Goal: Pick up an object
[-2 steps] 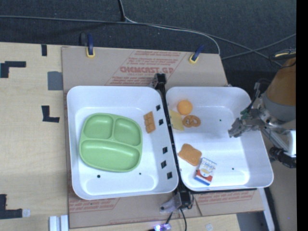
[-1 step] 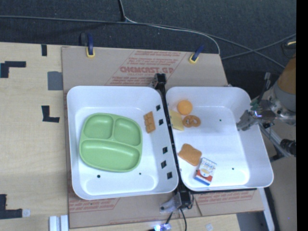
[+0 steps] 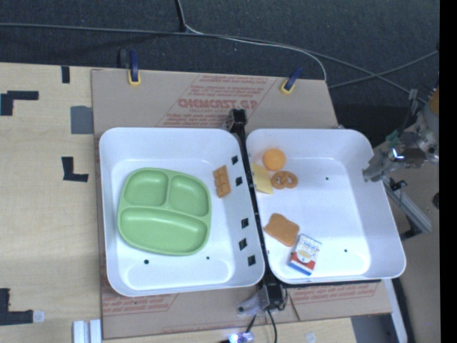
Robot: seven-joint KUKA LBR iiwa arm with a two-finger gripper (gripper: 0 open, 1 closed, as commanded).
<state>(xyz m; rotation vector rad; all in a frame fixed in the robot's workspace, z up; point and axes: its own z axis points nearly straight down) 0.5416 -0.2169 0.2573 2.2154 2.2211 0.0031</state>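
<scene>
Two white bins sit side by side. Left bin [image 3: 114, 148] holds a green divided plate [image 3: 165, 211] and a small orange cracker [image 3: 222, 181] nr the divider. Right bin [image 3: 357, 191] has an orange ball [image 3: 273, 158], a yellow slice [image 3: 262, 181], a pretzel [image 3: 285, 180], a toast piece [image 3: 281, 229] and a small carton [image 3: 304, 254]. Gripper [image 3: 382, 164] hangs just outside the right bin's right rim, prob. holding nothing; can't tell its opening.

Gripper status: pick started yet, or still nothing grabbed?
Done: nothing yet. The orange ball, pretzel, toast piece and small carton all lie in the right bin; the green plate sits in the left bin. In hand: nothing visible; the gripper is at the right bin's right rim. Left: the whole pick.
</scene>
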